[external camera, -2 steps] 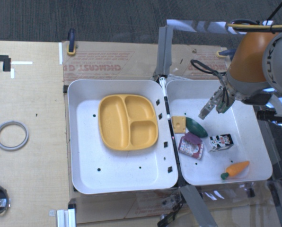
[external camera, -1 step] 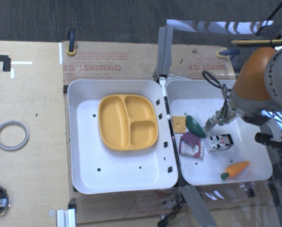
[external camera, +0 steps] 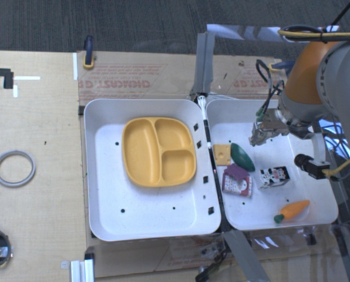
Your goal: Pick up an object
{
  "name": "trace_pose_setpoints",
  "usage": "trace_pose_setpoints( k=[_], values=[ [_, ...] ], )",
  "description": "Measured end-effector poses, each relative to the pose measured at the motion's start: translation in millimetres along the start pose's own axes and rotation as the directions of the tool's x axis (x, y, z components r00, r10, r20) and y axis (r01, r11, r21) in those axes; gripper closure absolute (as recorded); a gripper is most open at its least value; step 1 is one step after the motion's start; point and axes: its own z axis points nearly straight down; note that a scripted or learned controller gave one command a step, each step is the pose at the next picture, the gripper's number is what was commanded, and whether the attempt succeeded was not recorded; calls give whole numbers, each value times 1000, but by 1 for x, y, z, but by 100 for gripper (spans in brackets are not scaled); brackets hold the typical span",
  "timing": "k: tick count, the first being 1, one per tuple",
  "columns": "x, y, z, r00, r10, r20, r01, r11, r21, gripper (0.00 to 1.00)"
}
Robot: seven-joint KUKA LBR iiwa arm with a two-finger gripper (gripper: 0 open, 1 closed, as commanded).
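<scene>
Lying in the right bin (external camera: pixel 316 213), near its front edge: a carrot (external camera: pixel 293 210), likely light, hard and smooth, best pinched across the thick orange middle. Further left, a green leaf-shaped piece (external camera: pixel 242 156), a yellow block (external camera: pixel 222 154), a purple packet (external camera: pixel 237 181). Hovering over the bin's back part, the gripper (external camera: pixel 258 135); too small and blurred to judge, nothing visibly held.

Left of the claw (external camera: pixel 258 135), the yellow divided plate (external camera: pixel 159 151) looks like smooth matt plastic. Both white bins (external camera: pixel 101 175) appear as smooth plastic with a slight sheen. The counter (external camera: pixel 40 216) beyond is pale matt wood.
</scene>
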Motion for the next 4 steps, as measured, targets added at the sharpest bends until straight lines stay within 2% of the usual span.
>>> trace_pose_setpoints(
  k=[1,2,3,4],
  values=[
    [9,-22,36,953,304,0,-304,953,2,0],
    [5,-61,27,553,833,3,-833,553,5,0],
    [5,-61,27,553,833,3,-833,553,5,0],
    [5,-61,19,555,832,7,-832,555,8,100]
  ],
)
